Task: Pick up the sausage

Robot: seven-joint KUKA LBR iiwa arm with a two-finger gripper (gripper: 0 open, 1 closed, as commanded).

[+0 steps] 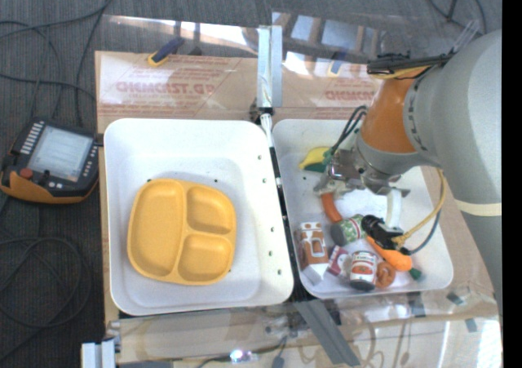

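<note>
White plastic surrounds my gripper, which hangs low over the right bin, toward its centre. Whether it is wide or narrow I cannot tell from above; my own wrist and the orange band cover most of it, and nothing shows held in it.

What I take for the sausage is the short reddish-orange piece lying just at five to six o'clock of the gripper, tilted, its upper end close under me. I am not certain of it; the long orange thing with a green tip at four o'clock reads more as a carrot.

To do this step well, I judge I should centre over the middle of the sausage, turn the wrist so the closing line crosses its short width, and come down straight. The crowd is the risk: a green-lidded jar lies just beside its lower end, and a black cable loops close by, so a sloppy descent could nudge neighbours or pinch the wrong item.

The right bin also holds a yellow piece at ten o'clock of the gripper, a brown-and-white packet near the left wall, and a red-labelled can at the bottom edge, with something white under my wrist.

The left bin, at nine o'clock, holds a yellow divided plate with three compartments, nothing lying in them.
</note>
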